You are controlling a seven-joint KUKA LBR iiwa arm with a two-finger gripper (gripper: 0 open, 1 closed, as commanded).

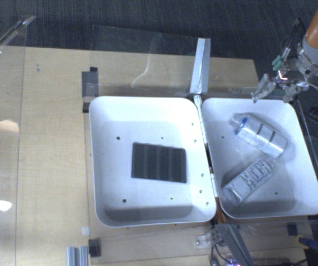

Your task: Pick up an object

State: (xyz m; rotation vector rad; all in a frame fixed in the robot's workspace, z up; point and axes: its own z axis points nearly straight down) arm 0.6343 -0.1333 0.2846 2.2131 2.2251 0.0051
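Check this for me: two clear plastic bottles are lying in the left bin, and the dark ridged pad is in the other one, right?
Not quite. The camera view shows the two clear bottles, one above the other, lying in the right bin. The dark ridged pad lies in the left bin.

The setting is a robotics laboratory or test cell. Indicators: a pale wooden bench (42, 165) carrying two shallow white bins (101, 148) mounted side by side, clear acrylic guard panels (4, 93), metal brackets, exposed cabling (228, 251), and dark carpet flooring (120, 4).
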